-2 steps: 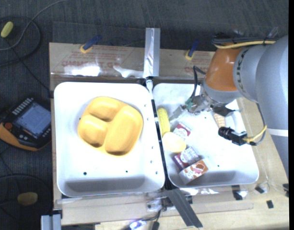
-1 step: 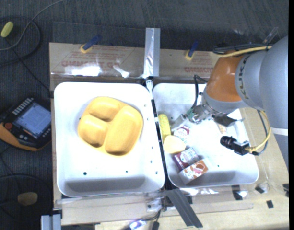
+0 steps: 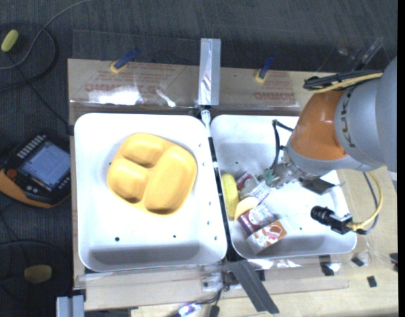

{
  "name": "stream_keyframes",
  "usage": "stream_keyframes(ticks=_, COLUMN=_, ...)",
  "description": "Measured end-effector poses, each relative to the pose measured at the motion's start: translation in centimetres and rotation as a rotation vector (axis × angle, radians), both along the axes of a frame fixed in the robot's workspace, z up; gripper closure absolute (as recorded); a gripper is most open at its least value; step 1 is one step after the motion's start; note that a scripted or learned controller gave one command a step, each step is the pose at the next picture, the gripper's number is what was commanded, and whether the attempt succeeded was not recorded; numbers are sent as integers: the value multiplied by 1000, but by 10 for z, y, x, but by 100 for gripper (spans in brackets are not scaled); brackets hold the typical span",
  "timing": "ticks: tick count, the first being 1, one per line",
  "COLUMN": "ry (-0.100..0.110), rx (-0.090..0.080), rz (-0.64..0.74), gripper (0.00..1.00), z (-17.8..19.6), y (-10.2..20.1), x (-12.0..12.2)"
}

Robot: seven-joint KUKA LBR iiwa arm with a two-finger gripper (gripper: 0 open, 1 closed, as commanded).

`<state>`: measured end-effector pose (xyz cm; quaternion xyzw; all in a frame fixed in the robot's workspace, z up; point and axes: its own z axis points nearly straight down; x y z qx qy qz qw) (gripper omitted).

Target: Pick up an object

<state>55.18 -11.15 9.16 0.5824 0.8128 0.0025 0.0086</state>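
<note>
**Camera view: pick not yet secured**

Gripper (image 3: 273, 176) low in right bin (image 3: 308, 243), at the clutter: yellow item (image 3: 228, 187), red packets (image 3: 258, 226). Finger state: cannot tell. Nothing visibly lifted; grasp and raise remain. Left bin (image 3: 96, 243): yellow mould (image 3: 151, 172).

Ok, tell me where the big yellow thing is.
The big yellow thing lies in the middle of the left bin in the camera view, across the divider from the small items in the right bin.

Grey arm (image 3: 370, 121) reaching in from the right, orange band (image 3: 318, 134) above the wrist, wrist bent downward, gripper (image 3: 268, 179) low at the arm's left end, black cable looped alongside
</note>
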Motion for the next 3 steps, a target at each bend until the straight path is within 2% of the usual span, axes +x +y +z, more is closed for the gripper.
stream_keyframes(ticks=1, ry=0, rx=4, rz=2, gripper=100, z=9, y=2, x=1)
stream_keyframes(ticks=2, ry=18, rx=6, rz=-134, gripper=100, z=91, y=24, x=-15)
stream_keyframes(ticks=3, ry=19, rx=7, rz=-300, gripper=100, z=91, y=61, x=40)
